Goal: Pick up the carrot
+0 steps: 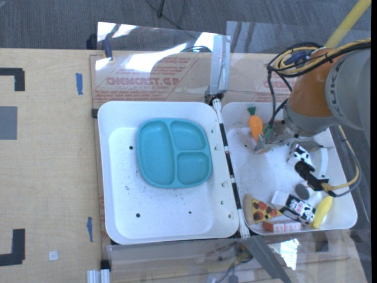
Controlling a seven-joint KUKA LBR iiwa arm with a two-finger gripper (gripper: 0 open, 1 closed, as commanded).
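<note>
Claw (263, 144) hung low in the right shallow white bin (347, 217), just beside the small orange carrot with a green top (255, 124) near its back wall; I couldn't tell whether it was open, and judged I'd lined up for a grab.

faint mirrored red lettering on the clear panel (154, 75) behind the bins, perhaps "chemcast gp", is barely legible.

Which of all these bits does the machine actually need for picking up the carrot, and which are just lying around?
Needed: carrot; gripper, just beside it in the right bin.

Lying about: blue divided plate in the left bin; pizza slice; banana; cow toy.
</note>
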